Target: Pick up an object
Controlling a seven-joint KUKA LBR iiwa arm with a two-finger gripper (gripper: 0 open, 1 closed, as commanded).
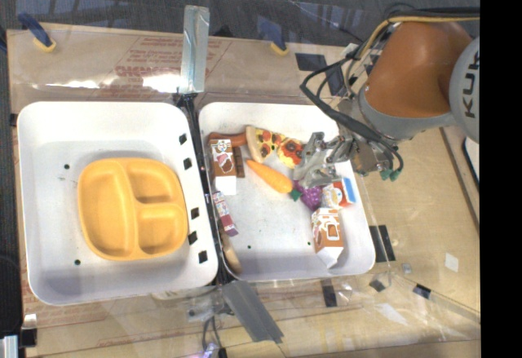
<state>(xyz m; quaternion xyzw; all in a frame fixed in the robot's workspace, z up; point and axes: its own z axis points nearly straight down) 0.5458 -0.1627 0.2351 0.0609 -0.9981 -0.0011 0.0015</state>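
The right bin point(269, 262) holds several toy foods. An orange carrot point(269, 177) lies near its middle and a pizza slice point(273, 144) sits behind it. A purple grape bunch point(311, 196) and a brown-and-white carton point(328, 230) are at the right side. My gripper point(318, 161) hangs low over the bin's right part, just right of the carrot's tip and above the grapes. I see nothing clearly held in it.
The left bin point(49, 128) carries a yellow divided tray point(130, 207). Along the right bin's left wall lie a sausage point(228, 139), a small carton point(224, 161) and a purple packet point(225, 219). A red, white and blue pack point(344, 192) sits by the right wall.
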